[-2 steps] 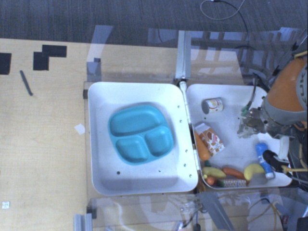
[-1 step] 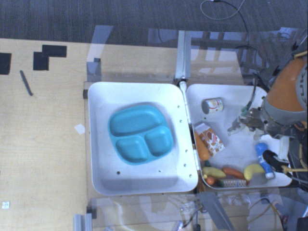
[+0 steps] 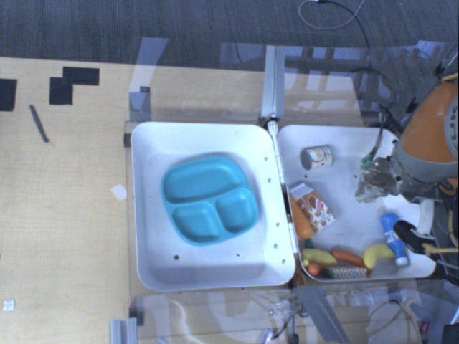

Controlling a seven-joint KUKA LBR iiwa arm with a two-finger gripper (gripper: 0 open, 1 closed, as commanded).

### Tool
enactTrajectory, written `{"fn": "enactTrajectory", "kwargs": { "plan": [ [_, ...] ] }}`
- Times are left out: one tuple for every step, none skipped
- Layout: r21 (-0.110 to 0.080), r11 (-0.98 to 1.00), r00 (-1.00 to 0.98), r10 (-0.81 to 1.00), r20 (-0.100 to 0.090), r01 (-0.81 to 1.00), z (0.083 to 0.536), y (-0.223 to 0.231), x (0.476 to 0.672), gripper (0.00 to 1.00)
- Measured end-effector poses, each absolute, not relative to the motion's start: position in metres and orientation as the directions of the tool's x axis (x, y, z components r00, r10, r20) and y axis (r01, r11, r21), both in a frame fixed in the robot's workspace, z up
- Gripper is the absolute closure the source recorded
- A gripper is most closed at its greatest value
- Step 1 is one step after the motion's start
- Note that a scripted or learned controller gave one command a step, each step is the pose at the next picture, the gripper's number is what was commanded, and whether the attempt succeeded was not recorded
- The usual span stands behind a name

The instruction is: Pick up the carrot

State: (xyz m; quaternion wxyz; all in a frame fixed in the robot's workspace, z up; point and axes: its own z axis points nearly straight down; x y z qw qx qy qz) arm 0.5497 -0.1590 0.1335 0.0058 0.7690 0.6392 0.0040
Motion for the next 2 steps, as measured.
{"fn": "enactTrajectory", "kwargs": {
  "plan": [
    [0.018, -0.004, 0.004, 1.000, -0.007, 1.000, 0.091, -0.102, 0.499, 1.00],
    [0.007, -0.275, 0.275, 0.962, 0.000, 0.962, 0.250, -0.154, 0.489, 1.00]
  ]
}}
